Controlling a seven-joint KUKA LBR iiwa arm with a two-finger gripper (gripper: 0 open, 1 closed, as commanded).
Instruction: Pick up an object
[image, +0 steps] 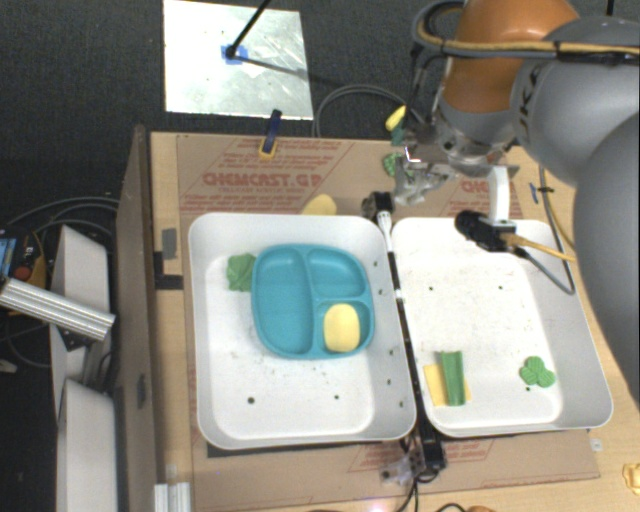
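Objects for picking lie in both white bins, all on the near side of the jaws (415, 178), which hang over the cardboard-covered table (250, 180) just past the far rims, about where the two bins meet. Whether the jaws are open or closed I cannot tell; nothing shows between them. In the left bin (290, 420), down and to the left of the jaws, a blue divided tray (290, 310) carries a yellow lemon-shaped piece (342, 327) in its near right compartment, and a green leafy piece (240, 271) touches the tray's left edge. In the right bin (500, 300), well below the jaws, a green-and-yellow block (447, 378) lies near the front, and a small green piece (537, 374) lies to its right.
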